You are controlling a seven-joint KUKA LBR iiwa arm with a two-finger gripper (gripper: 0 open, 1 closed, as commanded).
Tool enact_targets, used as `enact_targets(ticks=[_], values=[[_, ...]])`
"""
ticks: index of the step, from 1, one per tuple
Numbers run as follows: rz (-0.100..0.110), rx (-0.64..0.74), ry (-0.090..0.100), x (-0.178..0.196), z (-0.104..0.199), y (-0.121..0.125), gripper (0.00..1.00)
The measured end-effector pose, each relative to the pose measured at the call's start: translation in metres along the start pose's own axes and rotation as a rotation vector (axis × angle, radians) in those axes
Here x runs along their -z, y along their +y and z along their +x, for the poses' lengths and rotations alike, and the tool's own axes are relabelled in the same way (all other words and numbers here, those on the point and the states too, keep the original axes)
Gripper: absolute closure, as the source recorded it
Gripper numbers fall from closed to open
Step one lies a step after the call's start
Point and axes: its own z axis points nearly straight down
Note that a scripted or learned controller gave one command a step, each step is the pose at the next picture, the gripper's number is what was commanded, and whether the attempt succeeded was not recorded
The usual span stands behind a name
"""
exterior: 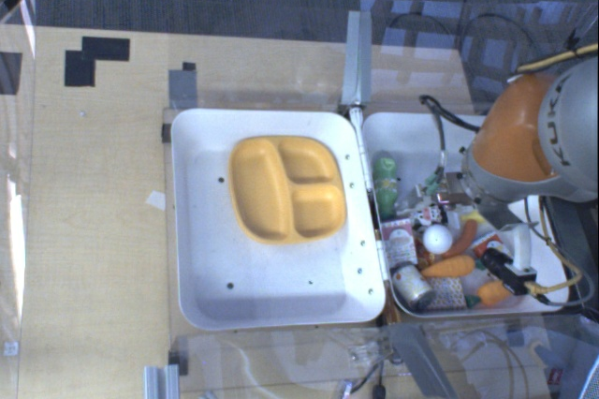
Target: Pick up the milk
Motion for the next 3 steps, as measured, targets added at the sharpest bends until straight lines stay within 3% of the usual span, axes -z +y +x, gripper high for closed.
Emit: enact_targets(ticks=[1,2,3], values=[[0.057,-0.036,0.006,0.046,-0.026,-0.018,0.00],[0.034,0.173,0.006,0.007,-0.005,0.005,0.00],[0.000,0.133,-0.006,0.000,0.000,-0.004,0.00]])
